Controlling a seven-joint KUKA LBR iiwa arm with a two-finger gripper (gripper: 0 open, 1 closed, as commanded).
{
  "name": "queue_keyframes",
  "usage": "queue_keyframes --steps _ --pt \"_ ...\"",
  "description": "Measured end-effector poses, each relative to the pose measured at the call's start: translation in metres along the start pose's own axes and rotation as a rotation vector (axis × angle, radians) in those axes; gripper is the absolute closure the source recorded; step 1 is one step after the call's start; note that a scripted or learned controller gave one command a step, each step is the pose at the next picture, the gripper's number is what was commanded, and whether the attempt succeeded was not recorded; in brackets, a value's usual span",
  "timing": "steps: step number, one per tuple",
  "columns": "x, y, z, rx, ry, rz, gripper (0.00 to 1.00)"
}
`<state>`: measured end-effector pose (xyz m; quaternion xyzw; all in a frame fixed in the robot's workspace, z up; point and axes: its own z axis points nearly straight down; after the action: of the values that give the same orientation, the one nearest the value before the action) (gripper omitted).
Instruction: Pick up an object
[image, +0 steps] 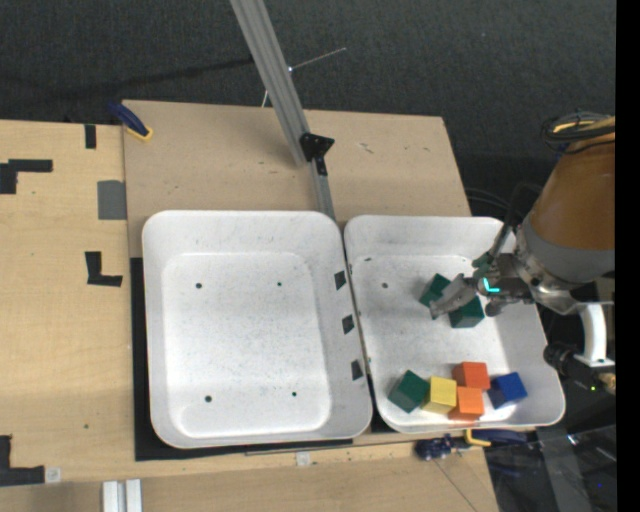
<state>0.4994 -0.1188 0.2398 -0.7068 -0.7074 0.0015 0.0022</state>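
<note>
Blue block (508, 388) lies tilted; tool (452, 301) between 2 green blocks (466, 315).

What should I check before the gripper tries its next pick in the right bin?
1. Gripper inside the right white bin: ok.
2. Target nearby: two dark green blocks, one left of the gripper, one below it: ok.
3. Block between the fingers: cannot tell.
4. Other blocks away from the gripper: green cube, yellow cube, orange blocks and blue cube cluster at the bin's near edge: ok.
5. Left white bin away from the arm: ok.
</note>
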Motion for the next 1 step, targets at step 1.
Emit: queue_keyframes --steps 1 --pt "-0.0003 0.0007 -0.0017 -0.003 -0.001 -0.001 0.0"
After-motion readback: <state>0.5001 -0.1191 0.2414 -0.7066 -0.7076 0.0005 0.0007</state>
